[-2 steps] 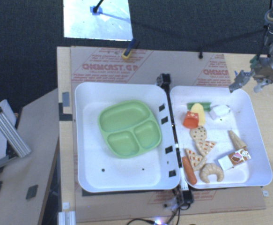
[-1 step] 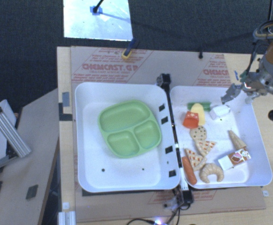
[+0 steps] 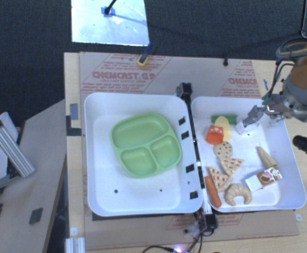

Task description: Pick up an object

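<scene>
Single fixed camera above bench [image 3: 74, 141], angled down, mid-distance. Both white bins [image 3: 98, 194] fully framed, lying left of and below gripper [image 3: 250, 117]; arm [image 3: 303, 83] enters from frame right.

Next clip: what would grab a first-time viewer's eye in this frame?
The green divided plate stands out first, lying alone in the left bin. Next comes the cluster of toy food in the right bin: a red piece, a croissant near the front edge, and a carrot along the left wall. The gripper hangs over that bin's back right part, with nothing visibly between its fingers.
</scene>
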`<state>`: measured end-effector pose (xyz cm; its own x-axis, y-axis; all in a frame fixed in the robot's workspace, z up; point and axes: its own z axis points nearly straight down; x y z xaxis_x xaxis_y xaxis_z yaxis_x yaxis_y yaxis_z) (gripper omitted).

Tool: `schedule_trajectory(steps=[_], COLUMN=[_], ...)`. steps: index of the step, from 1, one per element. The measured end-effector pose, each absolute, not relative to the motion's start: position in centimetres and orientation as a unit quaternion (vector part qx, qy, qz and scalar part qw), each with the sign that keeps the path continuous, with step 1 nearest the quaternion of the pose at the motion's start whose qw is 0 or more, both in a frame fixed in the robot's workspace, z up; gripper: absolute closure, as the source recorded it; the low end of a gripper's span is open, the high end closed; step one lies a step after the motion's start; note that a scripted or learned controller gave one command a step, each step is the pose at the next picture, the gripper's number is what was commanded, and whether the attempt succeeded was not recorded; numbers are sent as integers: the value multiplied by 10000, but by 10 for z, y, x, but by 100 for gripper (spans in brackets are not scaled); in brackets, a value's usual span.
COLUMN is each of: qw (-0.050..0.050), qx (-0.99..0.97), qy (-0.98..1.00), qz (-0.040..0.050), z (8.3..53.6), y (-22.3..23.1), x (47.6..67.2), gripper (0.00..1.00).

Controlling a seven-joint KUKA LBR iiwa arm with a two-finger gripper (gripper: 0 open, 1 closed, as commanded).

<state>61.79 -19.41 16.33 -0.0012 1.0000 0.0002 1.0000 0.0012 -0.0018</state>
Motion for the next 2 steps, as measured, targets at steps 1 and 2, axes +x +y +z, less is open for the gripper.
schedule_trajectory(steps=[1,2], qw=[6,2], qx=[-7068,-7065], qy=[-7074,-7077], qz=[5,2], z=[118,83], y=[-200,-199], x=[613,613], gripper=[0,0])
